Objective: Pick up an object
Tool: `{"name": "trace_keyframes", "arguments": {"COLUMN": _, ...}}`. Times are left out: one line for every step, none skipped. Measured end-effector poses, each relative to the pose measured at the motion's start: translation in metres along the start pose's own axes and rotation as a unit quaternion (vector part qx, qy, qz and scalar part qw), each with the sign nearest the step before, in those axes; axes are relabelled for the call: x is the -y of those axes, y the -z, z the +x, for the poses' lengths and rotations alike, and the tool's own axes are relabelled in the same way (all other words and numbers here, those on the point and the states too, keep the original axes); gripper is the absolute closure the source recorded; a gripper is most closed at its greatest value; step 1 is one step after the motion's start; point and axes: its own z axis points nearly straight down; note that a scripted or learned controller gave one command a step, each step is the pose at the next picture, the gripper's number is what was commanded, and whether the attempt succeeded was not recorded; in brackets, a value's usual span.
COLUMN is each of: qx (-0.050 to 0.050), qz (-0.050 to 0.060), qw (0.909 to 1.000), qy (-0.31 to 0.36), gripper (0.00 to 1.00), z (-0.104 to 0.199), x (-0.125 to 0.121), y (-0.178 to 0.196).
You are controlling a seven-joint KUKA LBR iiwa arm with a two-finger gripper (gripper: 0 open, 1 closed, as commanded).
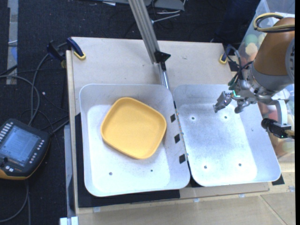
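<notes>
A yellow square plate (134,127) with rounded corners lies flat in the left bin (93,172), a little above its middle. My gripper (229,106) hangs over the upper right part of the right bin (225,149), well apart from the plate. Its two dark fingers are spread, so it is open with nothing between them. The grey arm with its orange band (274,46) comes in from the right edge.
A slanted metal post (146,25) rises from the seam between the bins at the back. Clamps (75,49) sit at the bench's back corners. A clear tub of objects (276,8) stands at the far right. A teach pendant (18,146) lies on the floor at left.
</notes>
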Motion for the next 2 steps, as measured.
{"name": "trace_keyframes", "arguments": {"qx": 0.000, "qz": 0.000, "qw": 1.0000, "qy": 0.000, "gripper": 0.00, "z": 0.000, "x": 0.000, "y": 0.000}}
{"name": "trace_keyframes", "arguments": {"qx": 0.000, "qz": 0.002, "qw": 1.0000, "qy": 0.000, "gripper": 0.00, "z": 0.005, "x": -0.004, "y": -0.045}}
